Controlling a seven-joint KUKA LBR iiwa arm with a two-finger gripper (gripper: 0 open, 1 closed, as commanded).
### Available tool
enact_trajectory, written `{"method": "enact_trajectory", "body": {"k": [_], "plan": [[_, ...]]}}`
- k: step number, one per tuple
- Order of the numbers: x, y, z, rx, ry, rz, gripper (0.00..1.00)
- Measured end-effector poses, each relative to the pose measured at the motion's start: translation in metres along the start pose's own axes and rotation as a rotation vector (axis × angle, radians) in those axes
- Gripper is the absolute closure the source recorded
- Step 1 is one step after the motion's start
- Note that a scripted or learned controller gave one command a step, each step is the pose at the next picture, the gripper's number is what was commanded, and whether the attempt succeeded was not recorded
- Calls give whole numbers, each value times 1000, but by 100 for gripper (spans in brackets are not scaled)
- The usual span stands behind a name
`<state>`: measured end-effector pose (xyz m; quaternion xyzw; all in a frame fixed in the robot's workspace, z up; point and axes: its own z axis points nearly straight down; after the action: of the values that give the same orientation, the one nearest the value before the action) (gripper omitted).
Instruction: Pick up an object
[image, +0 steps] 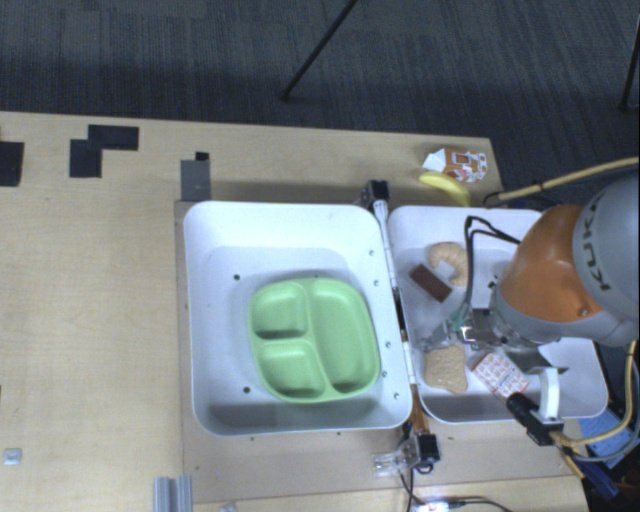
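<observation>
Nearest the camera's low edge, a tangle of thin wires and a small clear connector (412, 455) is seen on the pale wooden bench (90, 330), just below the seam between the two bins. Behind it, the left shallow white plastic bin (205, 300) is occupied by a light green plastic plate divided into three compartments (314, 337), lying flat near the bin's middle. Beside it, the right shallow white plastic bin (590, 385) is entered by the grey arm with its orange band (545, 275), which reaches in from the right. The gripper (462, 332) is lowered over the middle of this bin, but its tips are lost among dark parts and clutter, so it cannot be told whether anything is held or how the gripper is set. Just below it a tan, rough-surfaced bread-like slab (446, 368) is lying, and to the right a flat red-and-white patterned packet (497, 372) is partly covered by the arm. Farther back a dark brown rectangular bar (433, 284) is seen tilted, touching a pale beige rounded roll (448, 258). Beyond the bin, on the bench, a yellow banana-shaped toy (440, 183) rests beside a small white and orange packet (462, 163). Black tape patches (100, 148) are stuck at the far left.
</observation>
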<state>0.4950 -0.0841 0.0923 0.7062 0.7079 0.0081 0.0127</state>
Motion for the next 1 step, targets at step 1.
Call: {"method": "enact_trajectory", "body": {"k": [1], "plan": [[-1,-2,3,9,5,1,0]]}}
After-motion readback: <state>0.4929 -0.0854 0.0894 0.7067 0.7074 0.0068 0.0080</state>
